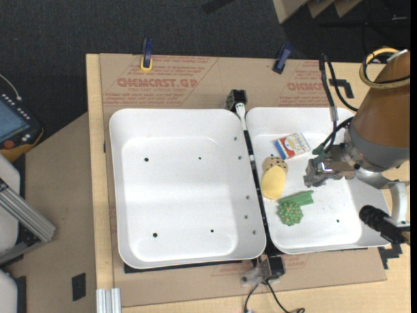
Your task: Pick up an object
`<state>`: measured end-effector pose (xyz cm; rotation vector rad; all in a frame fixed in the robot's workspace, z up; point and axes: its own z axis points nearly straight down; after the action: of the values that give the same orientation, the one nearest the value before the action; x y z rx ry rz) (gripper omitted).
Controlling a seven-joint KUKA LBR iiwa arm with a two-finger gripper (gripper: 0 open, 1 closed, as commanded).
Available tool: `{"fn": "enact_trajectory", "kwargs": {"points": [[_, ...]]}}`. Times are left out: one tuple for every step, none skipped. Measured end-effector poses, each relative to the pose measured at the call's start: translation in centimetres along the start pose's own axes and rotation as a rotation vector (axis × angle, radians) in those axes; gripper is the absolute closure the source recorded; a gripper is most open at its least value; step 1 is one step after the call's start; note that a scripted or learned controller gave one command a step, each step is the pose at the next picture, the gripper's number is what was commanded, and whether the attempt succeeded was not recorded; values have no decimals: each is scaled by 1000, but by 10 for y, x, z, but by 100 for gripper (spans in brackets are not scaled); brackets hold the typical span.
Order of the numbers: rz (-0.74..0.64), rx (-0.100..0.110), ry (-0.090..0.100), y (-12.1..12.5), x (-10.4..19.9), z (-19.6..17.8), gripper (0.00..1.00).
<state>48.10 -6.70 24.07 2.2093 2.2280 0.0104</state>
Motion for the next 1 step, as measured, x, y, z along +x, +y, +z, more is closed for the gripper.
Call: {"fn": "enact_trajectory", "kwargs": {"points": [[-1,2,1,29,72,-26,100]]}}
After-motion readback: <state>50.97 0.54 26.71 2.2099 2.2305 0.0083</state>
